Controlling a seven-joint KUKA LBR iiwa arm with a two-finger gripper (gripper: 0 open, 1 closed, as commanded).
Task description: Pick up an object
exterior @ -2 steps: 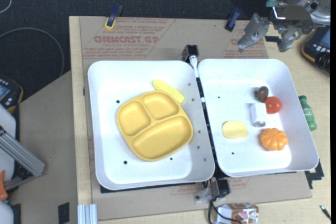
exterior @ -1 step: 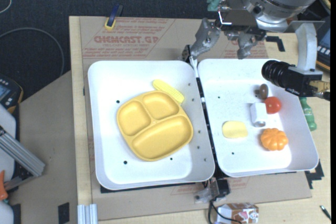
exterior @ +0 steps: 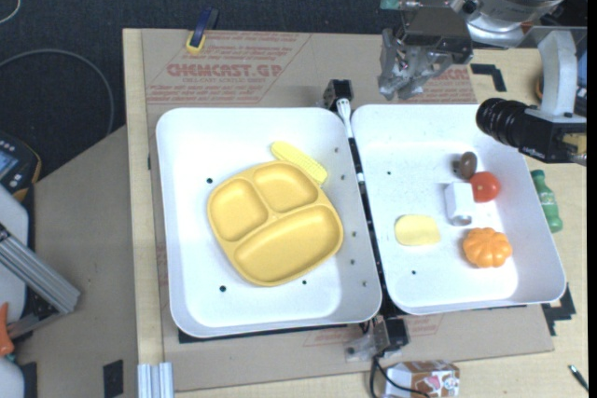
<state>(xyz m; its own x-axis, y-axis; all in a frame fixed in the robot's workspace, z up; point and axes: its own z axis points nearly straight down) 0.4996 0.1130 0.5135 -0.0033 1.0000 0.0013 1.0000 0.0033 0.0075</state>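
- Right white bin (exterior: 522, 284): holds a pale yellow oval piece (exterior: 417, 230), orange pumpkin (exterior: 486, 247), red tomato (exterior: 484, 187), brown round item (exterior: 465, 166) and small grey block (exterior: 457, 204).
- Left white bin (exterior: 177, 200): holds a yellow sectioned plastic tray (exterior: 274, 221).
- Gripper (exterior: 412, 77): above the surface behind the right bin; nothing visible between the jaws; jaw state cannot be determined.

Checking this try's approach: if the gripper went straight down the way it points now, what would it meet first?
Probably bare cardboard behind the right bin, near that bin's back rim. The gripper hangs above that spot, away from the toys. Depth is unclear from this slanted view.
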